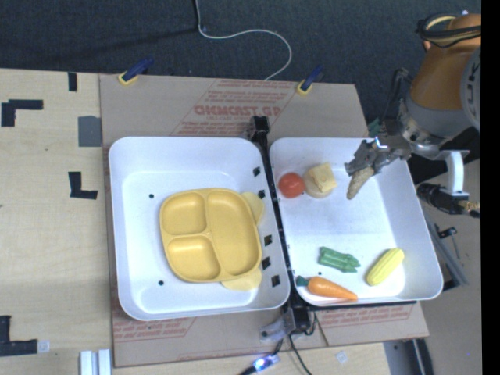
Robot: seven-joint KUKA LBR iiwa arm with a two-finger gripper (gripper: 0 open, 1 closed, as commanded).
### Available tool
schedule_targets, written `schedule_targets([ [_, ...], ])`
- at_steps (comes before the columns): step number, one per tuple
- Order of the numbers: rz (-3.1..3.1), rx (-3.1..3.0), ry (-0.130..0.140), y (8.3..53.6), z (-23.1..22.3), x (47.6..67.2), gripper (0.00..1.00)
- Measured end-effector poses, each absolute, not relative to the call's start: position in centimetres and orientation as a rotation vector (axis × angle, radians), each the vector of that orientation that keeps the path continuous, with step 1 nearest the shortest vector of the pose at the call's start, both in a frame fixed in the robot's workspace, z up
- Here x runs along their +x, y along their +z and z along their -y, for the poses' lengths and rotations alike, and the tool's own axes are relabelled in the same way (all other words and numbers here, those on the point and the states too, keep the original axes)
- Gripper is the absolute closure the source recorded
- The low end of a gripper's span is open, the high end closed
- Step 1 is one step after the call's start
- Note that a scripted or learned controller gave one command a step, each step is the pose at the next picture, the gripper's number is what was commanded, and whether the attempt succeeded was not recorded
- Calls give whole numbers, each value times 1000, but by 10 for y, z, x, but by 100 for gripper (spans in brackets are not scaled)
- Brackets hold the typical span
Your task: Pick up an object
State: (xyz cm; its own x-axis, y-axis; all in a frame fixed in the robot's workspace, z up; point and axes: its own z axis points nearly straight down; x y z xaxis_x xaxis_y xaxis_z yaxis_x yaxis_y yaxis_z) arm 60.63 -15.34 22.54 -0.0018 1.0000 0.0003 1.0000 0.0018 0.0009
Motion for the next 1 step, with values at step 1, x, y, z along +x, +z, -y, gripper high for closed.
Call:
schedule_targets([
  [1, -2228, 2216, -1, 214, 107, 630, 100],
])
